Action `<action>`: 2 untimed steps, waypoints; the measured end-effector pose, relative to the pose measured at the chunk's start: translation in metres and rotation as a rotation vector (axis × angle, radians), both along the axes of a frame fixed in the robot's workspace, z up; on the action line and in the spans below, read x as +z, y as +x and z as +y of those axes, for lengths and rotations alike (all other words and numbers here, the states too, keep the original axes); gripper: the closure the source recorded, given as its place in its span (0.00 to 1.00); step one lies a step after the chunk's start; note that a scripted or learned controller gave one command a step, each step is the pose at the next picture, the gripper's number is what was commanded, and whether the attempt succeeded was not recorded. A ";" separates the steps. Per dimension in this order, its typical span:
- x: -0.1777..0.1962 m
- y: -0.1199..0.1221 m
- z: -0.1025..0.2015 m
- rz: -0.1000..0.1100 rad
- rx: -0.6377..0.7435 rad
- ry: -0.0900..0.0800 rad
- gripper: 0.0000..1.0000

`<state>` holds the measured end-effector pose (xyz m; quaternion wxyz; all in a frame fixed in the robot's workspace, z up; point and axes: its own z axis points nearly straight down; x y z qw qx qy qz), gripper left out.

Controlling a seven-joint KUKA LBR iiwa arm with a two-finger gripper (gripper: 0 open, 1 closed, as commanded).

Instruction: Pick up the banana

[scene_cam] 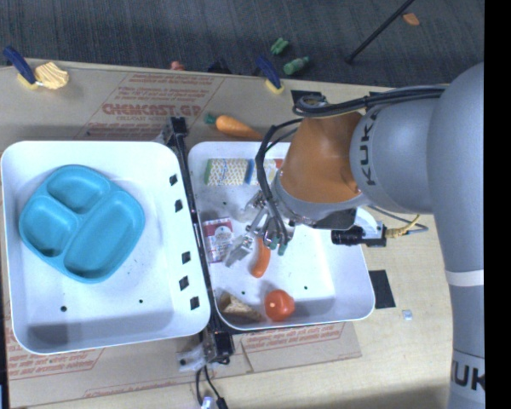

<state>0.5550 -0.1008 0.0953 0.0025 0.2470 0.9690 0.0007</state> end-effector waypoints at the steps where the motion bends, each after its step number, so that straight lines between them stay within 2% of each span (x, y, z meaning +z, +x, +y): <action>1: 0.097 0.017 0.056 0.004 -0.035 -0.001 0.00; 2: 0.096 -0.065 0.152 0.009 -0.059 0.000 0.00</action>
